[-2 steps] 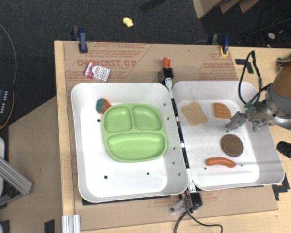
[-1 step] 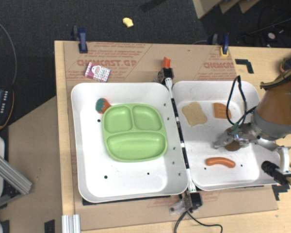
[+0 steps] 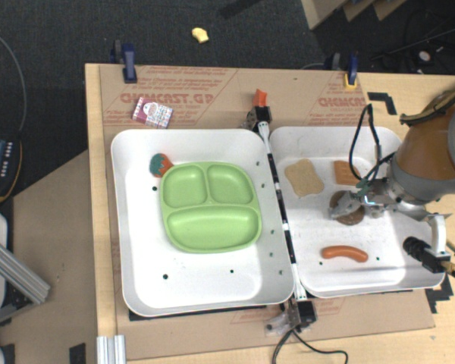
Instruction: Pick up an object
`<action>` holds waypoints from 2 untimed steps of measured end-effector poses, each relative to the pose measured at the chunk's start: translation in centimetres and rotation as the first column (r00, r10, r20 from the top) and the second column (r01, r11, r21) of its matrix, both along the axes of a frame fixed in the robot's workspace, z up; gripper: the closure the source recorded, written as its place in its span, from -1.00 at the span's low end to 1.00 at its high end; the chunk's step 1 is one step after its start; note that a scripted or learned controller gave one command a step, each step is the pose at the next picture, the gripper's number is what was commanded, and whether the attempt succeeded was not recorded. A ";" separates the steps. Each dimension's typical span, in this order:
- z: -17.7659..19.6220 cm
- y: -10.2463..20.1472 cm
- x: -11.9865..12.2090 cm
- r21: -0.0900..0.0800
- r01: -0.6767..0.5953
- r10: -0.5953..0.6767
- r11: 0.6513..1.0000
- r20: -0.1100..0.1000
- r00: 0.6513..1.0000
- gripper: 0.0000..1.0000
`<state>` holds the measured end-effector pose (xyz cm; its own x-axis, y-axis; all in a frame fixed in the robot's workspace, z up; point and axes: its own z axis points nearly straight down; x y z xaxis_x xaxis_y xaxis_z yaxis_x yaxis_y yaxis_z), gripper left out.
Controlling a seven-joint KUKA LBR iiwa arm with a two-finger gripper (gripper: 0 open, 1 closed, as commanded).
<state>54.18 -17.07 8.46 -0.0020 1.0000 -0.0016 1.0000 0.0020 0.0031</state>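
Brown round object (image 3: 349,209) in your right bin (image 3: 387,275): gripper (image 3: 362,202) is down right at it; can't tell how the fingers stand. Sausage (image 3: 345,254) lies nearby.

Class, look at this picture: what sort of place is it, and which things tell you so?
Most likely a robotics lab bench. A robot arm reaches over two white bins clamped to a board, which hold toy food such as a sausage and a green divided plate.
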 end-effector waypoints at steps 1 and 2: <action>1.0 -0.1 0.0 -0.001 0.002 -0.002 1.000 0.002 1.000 1.00; 1.0 0.0 -0.1 0.000 0.002 -0.002 1.000 0.001 1.000 -1.00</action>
<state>54.13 -17.11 9.45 -0.0001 1.0000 -0.0020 1.0000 0.0001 0.0039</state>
